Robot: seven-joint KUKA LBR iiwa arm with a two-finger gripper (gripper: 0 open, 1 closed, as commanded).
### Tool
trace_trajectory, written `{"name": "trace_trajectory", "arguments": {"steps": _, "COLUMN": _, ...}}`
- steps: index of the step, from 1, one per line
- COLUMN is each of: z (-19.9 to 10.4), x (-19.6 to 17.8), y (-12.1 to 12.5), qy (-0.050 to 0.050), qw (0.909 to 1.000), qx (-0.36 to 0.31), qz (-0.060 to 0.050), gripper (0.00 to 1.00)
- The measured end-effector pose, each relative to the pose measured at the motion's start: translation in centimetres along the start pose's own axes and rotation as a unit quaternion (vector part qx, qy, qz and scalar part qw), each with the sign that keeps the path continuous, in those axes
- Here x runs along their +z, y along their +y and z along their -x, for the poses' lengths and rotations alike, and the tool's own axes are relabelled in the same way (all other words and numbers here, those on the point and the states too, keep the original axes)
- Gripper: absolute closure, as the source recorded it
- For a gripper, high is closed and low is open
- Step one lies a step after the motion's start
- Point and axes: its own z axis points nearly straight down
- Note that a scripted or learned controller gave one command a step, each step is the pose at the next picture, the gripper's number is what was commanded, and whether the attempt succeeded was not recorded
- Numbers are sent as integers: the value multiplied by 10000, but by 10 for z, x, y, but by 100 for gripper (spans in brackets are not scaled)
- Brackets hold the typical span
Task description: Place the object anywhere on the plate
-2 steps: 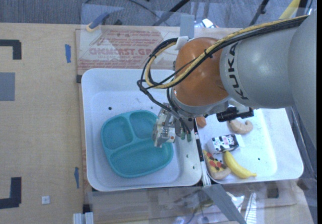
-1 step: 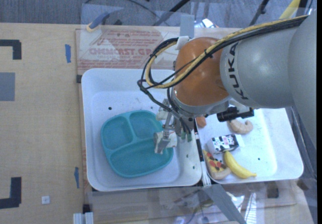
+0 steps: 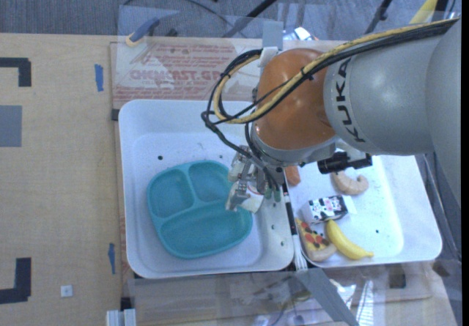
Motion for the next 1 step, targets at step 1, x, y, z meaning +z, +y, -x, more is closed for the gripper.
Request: {"name": "trace_trajectory", "arguments": {"steps": 1, "z": 0, "x": 0, "y": 0, "qy": 0, "qw": 10000, "qx": -3, "qz": -1, "gripper": 0}}
